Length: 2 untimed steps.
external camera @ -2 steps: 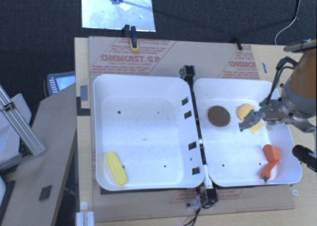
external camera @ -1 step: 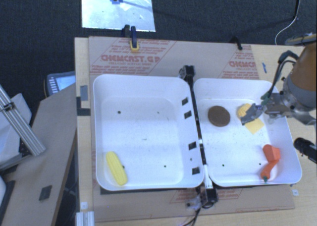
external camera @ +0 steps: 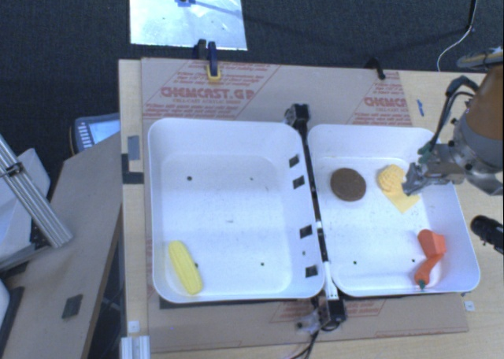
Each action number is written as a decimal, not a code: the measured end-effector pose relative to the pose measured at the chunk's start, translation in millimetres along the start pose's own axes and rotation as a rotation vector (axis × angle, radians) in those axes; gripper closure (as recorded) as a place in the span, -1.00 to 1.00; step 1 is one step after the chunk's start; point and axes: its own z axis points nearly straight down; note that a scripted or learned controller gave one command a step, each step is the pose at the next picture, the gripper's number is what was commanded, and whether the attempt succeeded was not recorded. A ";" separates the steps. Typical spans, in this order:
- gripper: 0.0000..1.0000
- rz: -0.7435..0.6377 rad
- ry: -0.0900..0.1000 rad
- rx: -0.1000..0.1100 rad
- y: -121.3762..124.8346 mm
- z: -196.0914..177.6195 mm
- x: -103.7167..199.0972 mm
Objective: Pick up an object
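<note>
We see the pincer (external camera: 413, 183) low in the right bin (external camera: 370, 271), coming in from the arm's side. Its tip sits right at the yellow toy (external camera: 391, 180) — a bumpy round bit on a flat yellow wedge. We can't tell if the pincer is wide or shut; it's too small and dark here, and we can't see the toy inside it, so we won't say it holds it.

Why there? We think the yellow toy is the pick — it's the nearest thing to the arm. The brown disc (external camera: 347, 184) lies just beside the toy, on the side away from the arm, not touching. The orange carrot (external camera: 428, 255) sits near the bin's front corner, well apart from the toy, tucked vs. the wall — hard to grab.

The yellow corn (external camera: 185, 267) lies far from the toy, in the left bin (external camera: 228, 145), front corner.
</note>
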 end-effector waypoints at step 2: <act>1.00 -0.007 0.002 0.004 -8.4 -21.8 70.3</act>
